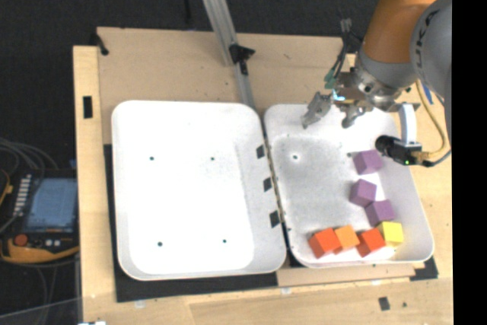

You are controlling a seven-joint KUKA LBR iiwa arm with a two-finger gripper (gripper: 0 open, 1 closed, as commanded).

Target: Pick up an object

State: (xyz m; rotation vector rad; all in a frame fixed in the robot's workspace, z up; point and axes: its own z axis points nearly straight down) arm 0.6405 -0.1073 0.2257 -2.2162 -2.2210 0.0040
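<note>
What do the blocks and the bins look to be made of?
Blocks: likely foam or painted wood, matte; flat purple, orange, red and yellow faces show no glare, so which one is open.
Right bin: probably moulded plastic, white, with rounded corners; its floor looks dull and grey-speckled, perhaps scuffed.
Left bin: same look, cleaner and smoother.

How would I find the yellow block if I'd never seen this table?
Look at the right-hand shallow white plastic bin, the one under the robot's claw. Go to its near right corner, where the small foam cubes bunch together. The small yellow foam cube sits at the far right of that bunch, touching a red-orange cube, and it is the only yellow one.
</note>
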